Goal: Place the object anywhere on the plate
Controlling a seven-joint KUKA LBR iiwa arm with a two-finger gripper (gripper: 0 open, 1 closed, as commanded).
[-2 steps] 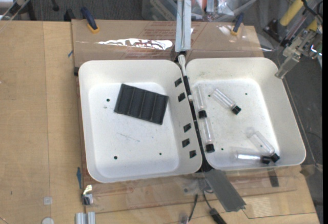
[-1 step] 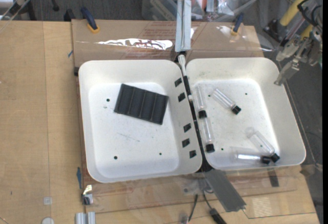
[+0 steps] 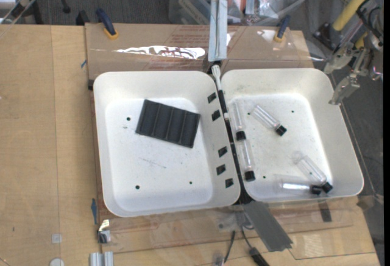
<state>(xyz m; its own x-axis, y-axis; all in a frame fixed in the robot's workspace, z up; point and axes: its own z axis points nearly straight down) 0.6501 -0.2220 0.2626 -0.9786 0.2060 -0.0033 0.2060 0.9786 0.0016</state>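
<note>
— Gripper status?
— Hangs off the right bin's rim at about 2 o'clock, outside it, grey metal against the floor. Open or closed, cannot tell from this angle. Nothing seen in it.
— Objects?
— Five clear tubes with black caps, all in the right bin. Upper left tube and lower left tube lie end to end along the 9 o'clock wall. Slanted tube sits near 11 o'clock. Far tube and bottom tube meet near 5 o'clock, caps close together.
— Plate?
— Black ribbed plate lies flat in the left bin, toward 12 o'clock, slightly skewed. Well apart from every tube.
</note>
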